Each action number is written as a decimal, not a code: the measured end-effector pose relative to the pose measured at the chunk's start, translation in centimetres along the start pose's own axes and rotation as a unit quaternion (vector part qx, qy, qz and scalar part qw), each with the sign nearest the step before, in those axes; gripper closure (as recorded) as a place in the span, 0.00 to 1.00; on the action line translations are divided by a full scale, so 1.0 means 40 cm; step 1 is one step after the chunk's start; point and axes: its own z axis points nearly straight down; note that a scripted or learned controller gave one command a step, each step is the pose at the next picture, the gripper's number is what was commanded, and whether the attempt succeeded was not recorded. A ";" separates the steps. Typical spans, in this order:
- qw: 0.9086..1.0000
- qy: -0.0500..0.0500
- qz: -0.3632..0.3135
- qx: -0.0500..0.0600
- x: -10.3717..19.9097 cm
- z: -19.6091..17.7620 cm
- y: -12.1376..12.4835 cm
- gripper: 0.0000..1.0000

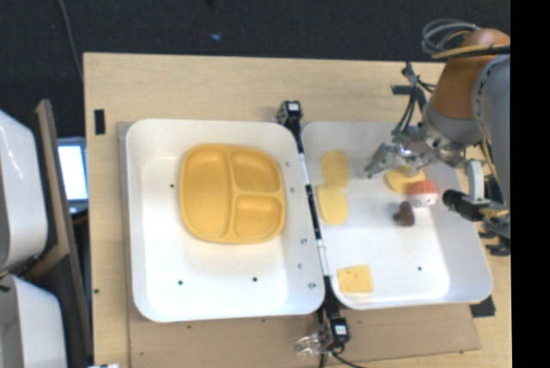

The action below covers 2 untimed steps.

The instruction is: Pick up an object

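1. The bench [258,87] is seen as a pale wood slab filling most of the frame, with dark floor across the top.
2. Two white bins are set side by side on it: the left bin [155,272] at centre-left, the right bin [430,272] at centre-right, touching along a middle seam.
3. The arm [464,91] is found at the upper right (grey body, orange band near the frame edge), reaching down over the top of the right bin.
4. A yellow divided plate [232,193] is laid flat in the left bin, three compartments facing up.
5. The gripper [397,158] is placed low over the upper part of the right bin, just above a yellow piece [400,180]. Its fingers are splayed apart, and nothing is seen held between them.
6. Two yellow oval slices [334,186] are lined up by the seam, one just below the other.
7. A yellow cheese-like square [355,279] is seen at the bin's lower left, well apart from the rest.
8. A small red-and-white object [422,193] is touching the yellow piece, right of the gripper.
9. A little dark brown lump [404,215] is sat just below those (can't be made out any better).
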 end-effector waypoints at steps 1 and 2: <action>1.000 -0.001 0.000 -0.003 -0.002 -0.034 0.003 1.00; 1.000 -0.001 0.000 -0.004 0.002 -0.157 0.028 1.00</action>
